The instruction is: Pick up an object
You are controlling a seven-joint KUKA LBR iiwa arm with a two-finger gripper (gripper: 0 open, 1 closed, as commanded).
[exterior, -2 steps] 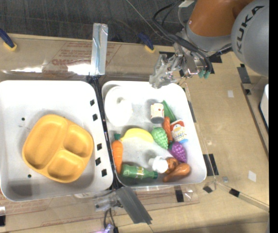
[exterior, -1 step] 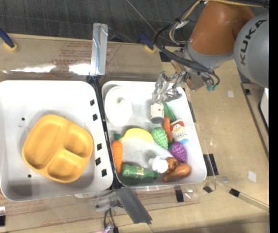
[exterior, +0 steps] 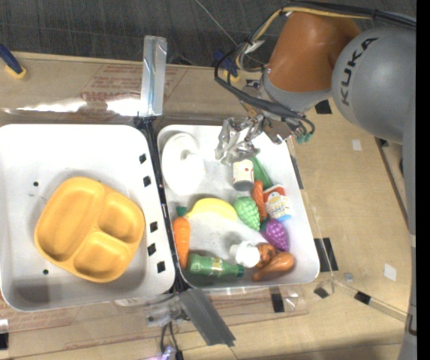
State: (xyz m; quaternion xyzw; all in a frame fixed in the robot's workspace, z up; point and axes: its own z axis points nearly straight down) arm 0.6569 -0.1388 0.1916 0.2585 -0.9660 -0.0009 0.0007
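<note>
Camera view: gripper (exterior: 233, 142), fingers spread and empty, hangs over right bin (exterior: 305, 223); descend squarely onto small bottle (exterior: 243, 173) at its five o'clock, avoiding neighbours.

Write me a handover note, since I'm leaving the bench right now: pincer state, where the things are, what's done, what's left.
Pincer: hangs over the upper part of the right bin, nothing seen between its fingers; open or shut can't be told.
Right bin: white cup, carrot, banana, green bottle, purple grapes and other toy food.
Left bin: yellow divided plate.
Done: no pick yet.
Left: grasp and lift one object.
</note>
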